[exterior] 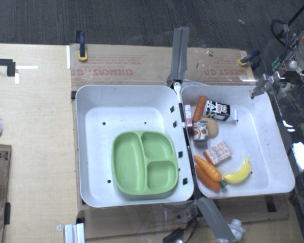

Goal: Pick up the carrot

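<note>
The carrot is orange with a green stub at its right end. It lies slanted in the front left corner of the right bin, close to the divider. My gripper hangs over the right bin's far right corner, well behind and to the right of the carrot and apart from it. Its metal parts are small and cluttered by cables here.
A yellow banana lies just right of the carrot, and a pink patterned box just behind it. Farther back are a small can, a black-and-white carton and an orange-red stick. The left bin holds a green divided plate.
</note>
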Available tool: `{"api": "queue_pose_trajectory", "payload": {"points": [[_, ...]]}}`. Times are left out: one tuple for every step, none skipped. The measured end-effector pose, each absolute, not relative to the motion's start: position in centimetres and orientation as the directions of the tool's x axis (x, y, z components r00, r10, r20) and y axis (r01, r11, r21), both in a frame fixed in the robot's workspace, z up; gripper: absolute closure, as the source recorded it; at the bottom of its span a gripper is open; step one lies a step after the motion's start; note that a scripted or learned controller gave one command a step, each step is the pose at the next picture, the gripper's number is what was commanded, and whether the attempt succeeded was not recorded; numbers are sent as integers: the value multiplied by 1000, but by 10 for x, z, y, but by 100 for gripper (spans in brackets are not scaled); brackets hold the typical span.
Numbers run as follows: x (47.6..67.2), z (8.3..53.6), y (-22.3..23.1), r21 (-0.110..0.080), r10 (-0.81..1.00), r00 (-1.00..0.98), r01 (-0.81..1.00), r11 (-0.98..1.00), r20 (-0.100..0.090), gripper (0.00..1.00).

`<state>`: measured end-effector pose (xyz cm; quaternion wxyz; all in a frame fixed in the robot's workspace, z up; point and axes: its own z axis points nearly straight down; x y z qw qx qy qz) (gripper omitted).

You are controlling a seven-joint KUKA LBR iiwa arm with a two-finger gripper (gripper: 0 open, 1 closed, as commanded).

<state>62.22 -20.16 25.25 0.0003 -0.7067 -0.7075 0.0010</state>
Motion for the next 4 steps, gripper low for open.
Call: {"api": "queue_pose_trajectory", "payload": {"points": [[612, 129, -157, -2, 993, -116, 993, 116, 0, 0], [599, 166, -186, 1, 998, -61, 998, 61, -2, 0], [561, 107, -121, -3, 953, -303, 953, 303, 1, 0], [478, 109, -107, 2, 927, -376, 927, 376, -2, 0]]}}
